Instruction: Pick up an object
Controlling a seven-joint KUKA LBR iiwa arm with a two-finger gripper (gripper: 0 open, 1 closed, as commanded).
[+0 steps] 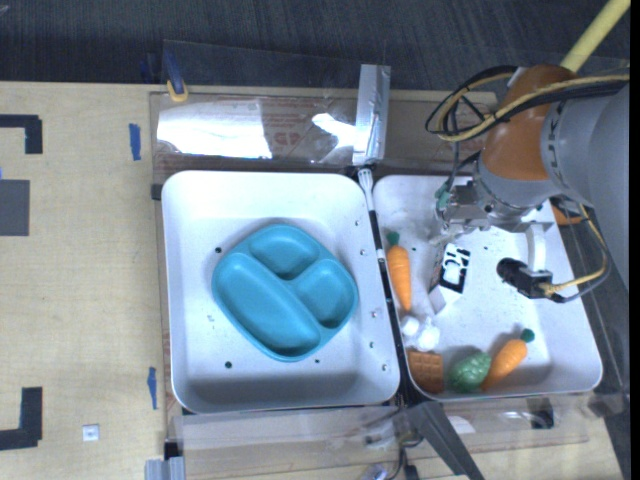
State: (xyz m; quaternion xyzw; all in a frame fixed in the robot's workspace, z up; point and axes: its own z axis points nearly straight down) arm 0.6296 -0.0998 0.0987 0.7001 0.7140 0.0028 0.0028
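My gripper (pixel 453 268) hangs low inside the right bin (pixel 570 318), below the grey wrist and its orange band. A carrot (pixel 399 274) lies just to its left along the bin's left wall. A small white object (pixel 421 330) rests a little below and to the left of the gripper. Along the bin's front lie a brown waffle-like piece (pixel 426 370), a green broccoli-like toy (pixel 468 370) and a second carrot (pixel 508 357). I see nothing held in the gripper.
The left bin (pixel 190 268) holds a blue divided plate (pixel 284 290). A black cable plug (pixel 522 276) hangs over the right bin, to the right of the gripper. A clear plastic sheet and a metal bracket (pixel 371 114) stand behind the bins.
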